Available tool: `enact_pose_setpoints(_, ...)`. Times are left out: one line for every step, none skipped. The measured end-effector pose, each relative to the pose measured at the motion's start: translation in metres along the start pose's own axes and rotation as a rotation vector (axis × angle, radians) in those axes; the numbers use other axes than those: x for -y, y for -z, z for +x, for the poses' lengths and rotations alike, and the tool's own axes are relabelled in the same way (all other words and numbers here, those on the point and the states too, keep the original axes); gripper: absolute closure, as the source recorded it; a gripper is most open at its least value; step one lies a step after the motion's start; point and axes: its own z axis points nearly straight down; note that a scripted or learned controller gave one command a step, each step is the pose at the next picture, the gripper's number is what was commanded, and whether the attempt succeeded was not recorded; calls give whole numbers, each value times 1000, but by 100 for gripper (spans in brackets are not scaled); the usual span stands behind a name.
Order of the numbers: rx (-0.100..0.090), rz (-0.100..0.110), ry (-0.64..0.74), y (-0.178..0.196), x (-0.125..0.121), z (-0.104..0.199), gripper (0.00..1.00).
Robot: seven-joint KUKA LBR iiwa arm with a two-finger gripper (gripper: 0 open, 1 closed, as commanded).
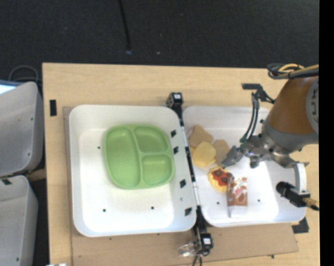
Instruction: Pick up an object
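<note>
The bench [156,85] carries 2 shallow white bins side by side. In the left bin [89,204] lies a green divided plate [138,156] with 3 compartments, flat on the bin floor and slightly turned.

The right bin [267,209] holds a small group of objects near its left wall. A tan piece [200,134] lies furthest up, a yellow round piece [204,154] sits just below it and touches it, and another tan piece [220,147] is just beside the yellow one on its right. Lower, there is a yellow and red item [218,178], and next to it a flat packet with red print [238,191] (they seem to touch, but the picture is too blurred to be sure).

The grey arm with its orange band [294,107] reaches in from the right over the right bin. The gripper [231,157] hangs low, just beside the yellow round piece and above the yellow and red item. Whether it is released or clenched, I cannot tell; nothing is visibly grasped.
</note>
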Motion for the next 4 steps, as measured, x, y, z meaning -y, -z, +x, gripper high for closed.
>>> enact_pose_setpoints(-3,-9,0,-48,-3,0,0)
enact_pose_setpoints(-2,-18,-6,-34,-5,-1,100)
enact_pose_setpoints(2,-11,-4,27,-4,-10,100)
enact_pose_setpoints(2,-11,5,71,-6,-8,100)
